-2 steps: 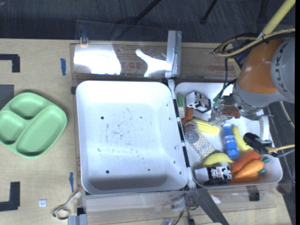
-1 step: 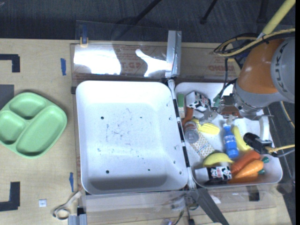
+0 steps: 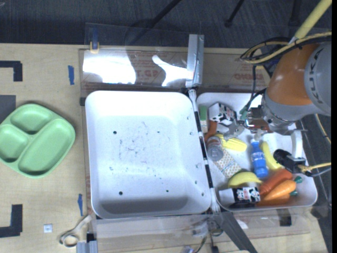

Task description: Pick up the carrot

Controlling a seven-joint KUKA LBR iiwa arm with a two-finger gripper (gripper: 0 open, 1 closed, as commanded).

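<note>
The orange carrot (image 3: 279, 188) lies in the front right corner of the right bin (image 3: 310, 196), its green end pointing right, with a second orange piece (image 3: 275, 176) just above it. My gripper (image 3: 244, 123) hangs over the back middle of this bin, well behind and to the left of the carrot, among the clutter. It holds nothing that I can see. The grey wrist and orange band rise to its right.
Around the carrot lie a blue bottle (image 3: 258, 160), a banana (image 3: 270, 157), a yellow-green fruit (image 3: 244, 179) and a black-and-white bottle (image 3: 243, 195). Further left are a patterned packet (image 3: 227, 165) and a brown bottle (image 3: 211, 128). A green divided plate (image 3: 36, 139) sits far left beside the left bin (image 3: 142, 146).
</note>
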